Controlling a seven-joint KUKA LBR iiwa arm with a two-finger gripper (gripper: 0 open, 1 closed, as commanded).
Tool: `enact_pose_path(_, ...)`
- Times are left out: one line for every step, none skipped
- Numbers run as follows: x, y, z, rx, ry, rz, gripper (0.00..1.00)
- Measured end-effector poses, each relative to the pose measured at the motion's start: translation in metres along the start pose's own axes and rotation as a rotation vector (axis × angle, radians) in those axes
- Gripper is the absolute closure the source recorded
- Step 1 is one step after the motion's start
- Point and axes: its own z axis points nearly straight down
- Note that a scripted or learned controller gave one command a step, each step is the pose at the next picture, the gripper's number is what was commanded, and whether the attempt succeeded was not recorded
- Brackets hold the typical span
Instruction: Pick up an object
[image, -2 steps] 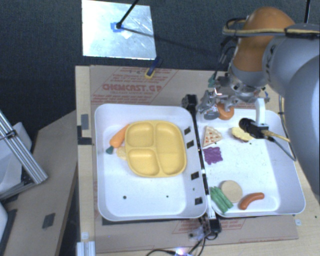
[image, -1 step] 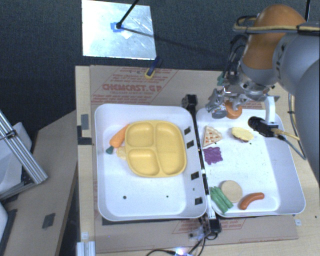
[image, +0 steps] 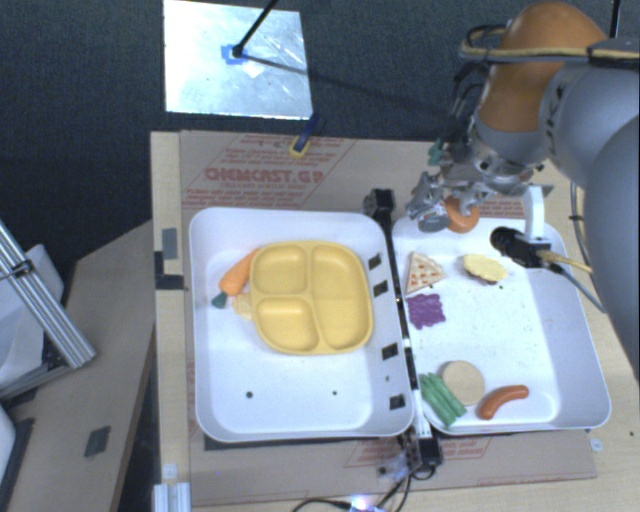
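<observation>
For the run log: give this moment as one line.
gripper: over right bin's far edge | orange ring: at gripper | grasp: unclear | yellow tray: left bin

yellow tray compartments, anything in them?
Empty: all three compartments of the yellow tray show bare plastic. The carrot lies beside it, outside.

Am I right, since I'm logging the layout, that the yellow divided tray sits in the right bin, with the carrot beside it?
Not quite. The camera view shows the yellow divided tray in the left bin, not the right one. The rest holds: the carrot lies beside it, against the tray's left edge.
</observation>
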Motion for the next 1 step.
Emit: enact_pose_path(0.0014, -0.0057, 0.0196, 0.003, 0.000, 0.002, 1.00)
